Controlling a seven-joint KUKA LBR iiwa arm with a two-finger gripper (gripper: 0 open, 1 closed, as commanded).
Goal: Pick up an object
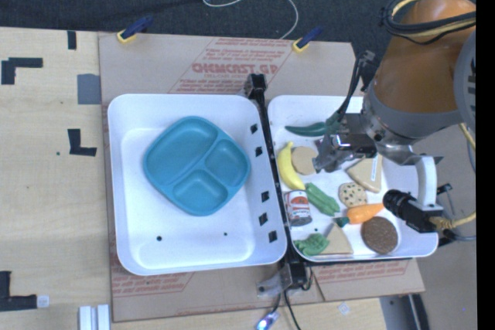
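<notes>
The right bin [418, 250] holds a heap of toy foods: a yellow banana [289, 167], a green pepper [311, 127], a green bean pod [322, 198], a small can [298, 207], an orange carrot [363, 213], a chocolate-chip cookie [351, 193], a brown round cookie [380, 234], a cheese wedge [366, 174] and a sandwich slice [336, 242]. My gripper [332, 152] hangs low over the upper middle of this bin, just right of the banana and above a pale round piece [303, 161]. Nothing shows between its dark fingers.
A blue divided plate [196, 165] lies in the left bin [131, 243]. A black divider [267, 158] runs between the two bins. The bulky arm with its orange band [421, 50] overhangs the right bin's upper right. A cable [247, 0] loops over the cardboard behind.
</notes>
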